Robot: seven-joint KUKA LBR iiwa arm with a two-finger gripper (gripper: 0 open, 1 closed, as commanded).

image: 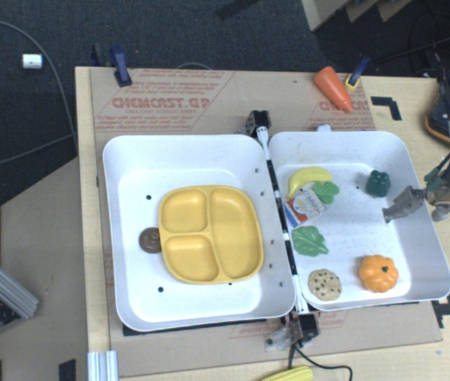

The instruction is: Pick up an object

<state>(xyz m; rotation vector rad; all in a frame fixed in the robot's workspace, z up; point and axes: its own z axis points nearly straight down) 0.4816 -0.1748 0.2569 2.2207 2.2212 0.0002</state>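
Note:
The right bin [415,159] holds several small items. A yellow banana [309,178] lies at its left, beside a light green piece [326,190] and a white, red and blue packet [306,205]. Below them are a green leaf [310,241], a speckled cookie [325,284] and an orange pumpkin [378,273]. A dark green pepper [378,183] sits at the upper right. My gripper [403,204] hovers at the bin's right side, just below and right of the pepper, with nothing seen in it.
The left bin [125,181] carries a yellow divided plate [209,233] and a brown disc [150,240] at its left edge. An orange carrot [334,90] lies on the bench behind the right bin. A blue clamp [119,66] stands at the back left.

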